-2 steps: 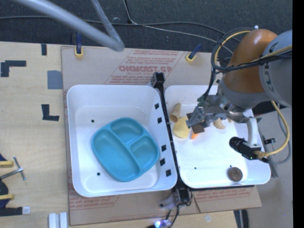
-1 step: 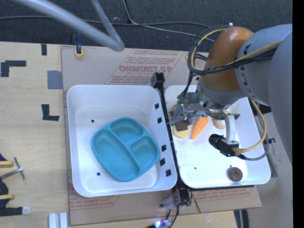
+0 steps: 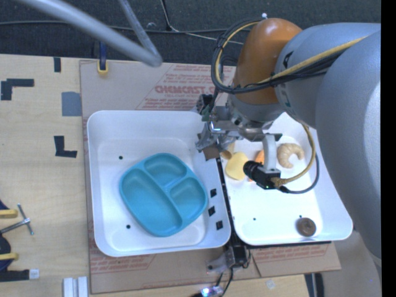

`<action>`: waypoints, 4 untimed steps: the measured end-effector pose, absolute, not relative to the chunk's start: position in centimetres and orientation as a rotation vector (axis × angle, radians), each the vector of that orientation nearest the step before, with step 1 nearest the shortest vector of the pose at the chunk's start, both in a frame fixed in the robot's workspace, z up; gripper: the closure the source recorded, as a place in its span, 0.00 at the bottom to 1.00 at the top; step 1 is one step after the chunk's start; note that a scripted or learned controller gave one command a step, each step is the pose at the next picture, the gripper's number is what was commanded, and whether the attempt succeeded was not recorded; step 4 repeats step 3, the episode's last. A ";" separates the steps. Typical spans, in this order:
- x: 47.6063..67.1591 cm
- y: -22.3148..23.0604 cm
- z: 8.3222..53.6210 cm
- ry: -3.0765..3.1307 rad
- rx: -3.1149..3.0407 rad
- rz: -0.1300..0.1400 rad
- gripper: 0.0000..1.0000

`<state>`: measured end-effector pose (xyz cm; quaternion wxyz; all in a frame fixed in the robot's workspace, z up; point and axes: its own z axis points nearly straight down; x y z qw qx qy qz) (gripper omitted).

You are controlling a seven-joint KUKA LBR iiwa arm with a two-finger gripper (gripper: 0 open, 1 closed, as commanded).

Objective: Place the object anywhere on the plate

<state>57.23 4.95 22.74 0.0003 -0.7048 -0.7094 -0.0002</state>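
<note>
A blue plate (image 3: 162, 193) with three compartments lies in the left bin (image 3: 98, 166), turned at a slant. My gripper (image 3: 211, 142) hangs low over the divide between the two bins, just beyond the plate's upper right corner. Its tip is dark and partly hidden under the wrist. A pale yellow rounded object (image 3: 235, 166) lies in the right bin (image 3: 331, 212), close to the right of the gripper. A beige croissant-shaped object (image 3: 289, 154) lies farther right, with a small orange piece (image 3: 259, 158) between the two.
A small brown round object (image 3: 305, 226) sits near the right bin's front corner. The arm's big grey body covers the upper right, and a black cable connector (image 3: 262, 174) hangs over the right bin. A grey metal bar (image 3: 80, 17) crosses the top left.
</note>
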 end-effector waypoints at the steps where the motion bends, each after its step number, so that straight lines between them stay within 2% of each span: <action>1: 59.4 10.5 21.7 -2.228 -2.215 0.002 1.00; 2: 61.7 14.8 21.4 -2.227 -2.215 0.000 1.00; 3: 61.6 14.6 21.4 -2.224 -2.218 0.004 0.00; 4: 61.6 14.6 21.4 -2.224 -2.218 0.004 0.00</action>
